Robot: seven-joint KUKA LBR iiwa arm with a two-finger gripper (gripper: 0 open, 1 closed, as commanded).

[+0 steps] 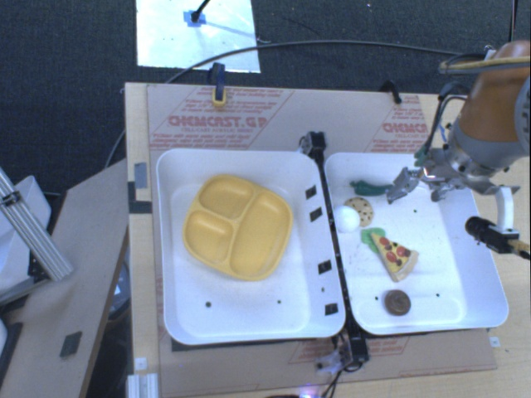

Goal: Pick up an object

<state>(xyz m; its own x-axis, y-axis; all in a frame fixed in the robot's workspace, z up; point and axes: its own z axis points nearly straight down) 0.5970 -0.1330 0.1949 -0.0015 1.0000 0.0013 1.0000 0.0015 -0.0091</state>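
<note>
Below, we list first the ground: a dark carpet [66,73] around the bench, with a pale sheet [195,23] lying on it at the top and a cable [332,44] curving across toward the arm. We note a brown board [274,110] printed with red lettering under both bins, a yellow-tipped clamp [218,85] at its top edge, and a tan side surface [79,247] at the left carrying a slanted metal rail [33,230]. We count two white bins, side by side and touching along a black hinged seam. We record the left bin [178,305] as holding one yellow tray [236,226] with three compartments, lying flat near the bin's middle. We record the right bin [465,297] as holding five small things: a green piece [369,187] near the top left, a cookie [359,208] just below it, a white ball [347,219] touching the cookie's lower left, a pizza slice [392,254] toward the middle, and a brown disc [398,303] near the bottom edge. We see the arm [494,106] entering from the right above the right bin's upper part, with the gripper [419,181] just right of the green piece. We cannot tell how the gripper stands, and nothing visible lies in it.
</note>
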